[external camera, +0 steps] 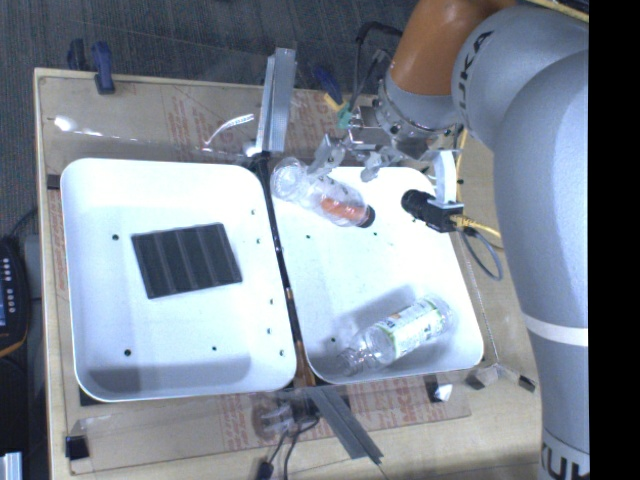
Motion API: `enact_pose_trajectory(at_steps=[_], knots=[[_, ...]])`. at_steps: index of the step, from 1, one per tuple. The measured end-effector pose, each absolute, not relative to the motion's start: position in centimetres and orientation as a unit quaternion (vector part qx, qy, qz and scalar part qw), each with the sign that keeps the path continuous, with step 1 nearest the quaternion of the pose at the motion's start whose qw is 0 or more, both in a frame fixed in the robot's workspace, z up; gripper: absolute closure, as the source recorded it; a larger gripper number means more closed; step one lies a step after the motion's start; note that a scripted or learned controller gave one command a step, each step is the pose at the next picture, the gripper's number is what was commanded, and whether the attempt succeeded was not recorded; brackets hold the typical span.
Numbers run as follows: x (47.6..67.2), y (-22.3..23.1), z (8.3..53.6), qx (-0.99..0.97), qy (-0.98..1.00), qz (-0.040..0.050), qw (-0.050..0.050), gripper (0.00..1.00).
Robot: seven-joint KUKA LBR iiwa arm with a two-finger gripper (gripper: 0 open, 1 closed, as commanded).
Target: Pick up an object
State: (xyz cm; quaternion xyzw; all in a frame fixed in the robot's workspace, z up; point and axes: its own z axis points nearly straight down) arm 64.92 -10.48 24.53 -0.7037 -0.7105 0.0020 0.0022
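Two white bins sit side by side on the bench. The left bin (90,268) holds a dark ribbed rectangular pad (187,259), lying flat near its middle. The right bin (440,278) holds a clear plastic bottle with a green-and-white label (400,333), on its side near the front edge. A second clear container with orange contents and a dark cap (325,198) lies tilted at the back left corner of the right bin, its clear end over the divider between the bins. The grey arm (530,118) reaches in from the right; the gripper (347,158) hangs just above that orange-filled container. Whether it is apart or together cannot be told, and no grasp is visible.
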Motion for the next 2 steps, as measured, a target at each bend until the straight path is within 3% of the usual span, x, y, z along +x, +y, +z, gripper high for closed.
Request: enact_pose_trajectory(at_steps=[1,2], knots=[[64.8,-16.0,14.1,-0.75,-0.661,0.0137,0.014,0.0],[65.4,-20.1,17.6,-0.719,-0.695,0.0005,0.0,0.0]])
